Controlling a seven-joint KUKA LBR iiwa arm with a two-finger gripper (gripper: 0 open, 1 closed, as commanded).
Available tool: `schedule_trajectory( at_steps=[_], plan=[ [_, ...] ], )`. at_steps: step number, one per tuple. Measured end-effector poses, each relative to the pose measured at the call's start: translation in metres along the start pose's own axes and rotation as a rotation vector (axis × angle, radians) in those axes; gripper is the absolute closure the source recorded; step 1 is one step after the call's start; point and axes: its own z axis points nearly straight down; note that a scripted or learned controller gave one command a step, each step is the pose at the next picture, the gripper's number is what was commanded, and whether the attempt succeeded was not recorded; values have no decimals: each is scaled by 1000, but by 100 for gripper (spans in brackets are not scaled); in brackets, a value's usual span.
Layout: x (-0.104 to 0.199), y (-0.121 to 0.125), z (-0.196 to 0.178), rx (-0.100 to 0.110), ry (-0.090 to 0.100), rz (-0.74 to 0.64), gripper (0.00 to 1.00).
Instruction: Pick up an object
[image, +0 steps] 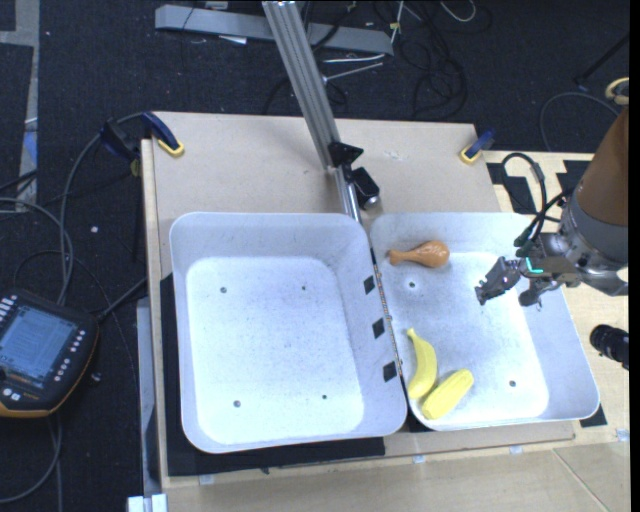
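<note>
1. Looking down on the surface (260, 165), you have two shallow white bins side by side: the left bin (270, 330) and the right bin (520, 340), their inner rims touching along the middle.
2. Your tool (512, 283) hangs over the right bin, in its upper right part, reaching in from the right on the grey arm (600, 215) with its orange band.
3. You can see the dark fingers (492, 284) of the tool spread apart, with a small gap of white bin floor between them and nothing held there.
4. The tool stands apart from every object in the bin; I cannot tell you how high above the floor it sits.
5. For things to pick, you have a brown chicken-drumstick toy (421, 255) lying near the back of the right bin, its thin end pointing left, to the upper left of the tool.
6. A yellow banana (423, 362) lies near the bin's front left corner, close beside the shared rim, curving downward.
7. Just beside it, touching or nearly so at the lower end, lies a second yellow piece (447, 394), stubbier and tilted up to the right.
8. Off the surface on the left you can see a handheld control pendant (38, 350) resting on the dark floor, with cables running round it.
</note>
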Motion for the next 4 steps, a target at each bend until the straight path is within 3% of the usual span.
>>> schedule_trajectory(
  at_steps=[1,4],
  plan=[
    [0,0,0,0,0,0,0],
    [15,13,137,4,1,0,0]
  ],
)
